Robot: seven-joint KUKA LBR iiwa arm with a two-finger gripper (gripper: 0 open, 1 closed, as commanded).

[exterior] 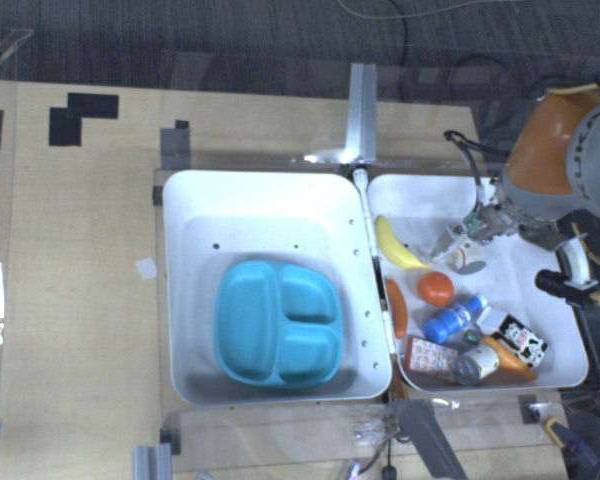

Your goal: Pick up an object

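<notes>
Over the right bin [570, 363] | hand [467, 243] low near its back, fingers seemingly apart, nothing between them | banana [398, 247] just left, orange ball [436, 288] and blue bottle [452, 320] nearer front | left bin [195, 208]: blue divided tray [277, 321]

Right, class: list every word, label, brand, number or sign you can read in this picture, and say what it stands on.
No text reads clearly.
Red packet, right bin: print too blurred to read.
Black-and-white pack: pattern, no legible words.
Blue bottle: label too small to read.
Black blocks on the bench: shapes, not letters.
</notes>
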